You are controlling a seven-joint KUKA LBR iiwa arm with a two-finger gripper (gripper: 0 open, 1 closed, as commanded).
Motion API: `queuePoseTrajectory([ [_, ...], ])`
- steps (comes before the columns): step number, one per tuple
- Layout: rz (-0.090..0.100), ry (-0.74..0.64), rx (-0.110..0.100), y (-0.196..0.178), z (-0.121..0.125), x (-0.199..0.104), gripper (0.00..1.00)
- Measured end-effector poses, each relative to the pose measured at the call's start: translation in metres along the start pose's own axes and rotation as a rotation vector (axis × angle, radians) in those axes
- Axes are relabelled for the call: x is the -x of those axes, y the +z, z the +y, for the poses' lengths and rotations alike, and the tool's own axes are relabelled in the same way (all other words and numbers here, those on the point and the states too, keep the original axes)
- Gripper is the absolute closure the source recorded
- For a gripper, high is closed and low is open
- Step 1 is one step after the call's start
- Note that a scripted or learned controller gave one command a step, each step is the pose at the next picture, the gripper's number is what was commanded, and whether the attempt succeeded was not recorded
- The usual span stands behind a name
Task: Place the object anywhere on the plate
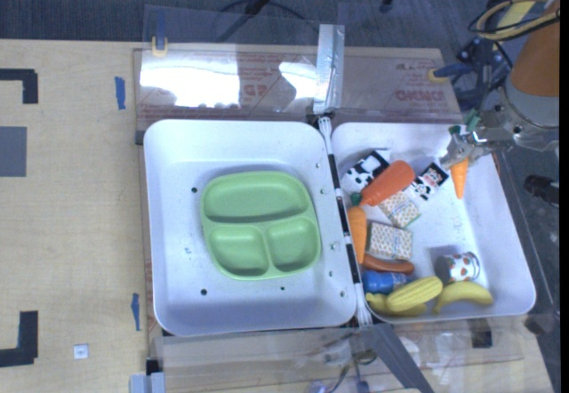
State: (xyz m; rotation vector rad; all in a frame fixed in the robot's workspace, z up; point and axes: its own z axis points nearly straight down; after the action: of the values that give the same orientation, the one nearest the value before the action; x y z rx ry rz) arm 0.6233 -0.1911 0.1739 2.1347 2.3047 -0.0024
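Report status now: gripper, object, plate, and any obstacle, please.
Gripper over right bin's far edge, small carrot just below it, grasp unclear. Green plate in left bin, nothing on it. Path across looks clear.

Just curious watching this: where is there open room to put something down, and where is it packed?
The green plate has three bare compartments, and white floor rings it in the left bin. In the right bin, toys crowd the left side and front around the banana; its far-right floor is bare.
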Motion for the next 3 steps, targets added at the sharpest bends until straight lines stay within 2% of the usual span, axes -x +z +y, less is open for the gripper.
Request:
queuePoseTrajectory([
  [1,0.002,0.037,-0.001,-0.044,-0.023,-0.082,1.00],
  [2,0.002,-0.073,-0.002,-0.010,-0.022,-0.163,1.00],
  [3,0.001,-0.390,0.002,-0.010,-0.007,-0.226,1.00],
])
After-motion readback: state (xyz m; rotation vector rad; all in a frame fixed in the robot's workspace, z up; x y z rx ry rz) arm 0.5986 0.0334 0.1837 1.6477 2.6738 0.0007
